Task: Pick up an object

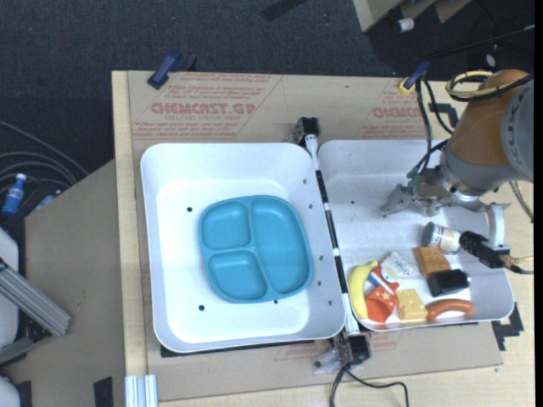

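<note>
My gripper [405,203] hangs over the bare upper part of the right bin [365,164], open, with nothing between its fingers. The bin's objects lie in a cluster in front of it, apart from it: a yellow banana [360,283], a red piece [379,305], a tan block [411,305], an orange-red sausage [448,310], a black block [448,281], a brown block [431,259], a small white printed packet [399,269] and a small pale bottle [441,237].
A blue divided plate [254,248] lies in the middle of the left bin [170,185]. The ridge between the two bins [327,219] runs just left of the gripper. The arm's orange band [479,134] stands over the right bin's far right corner.
</note>
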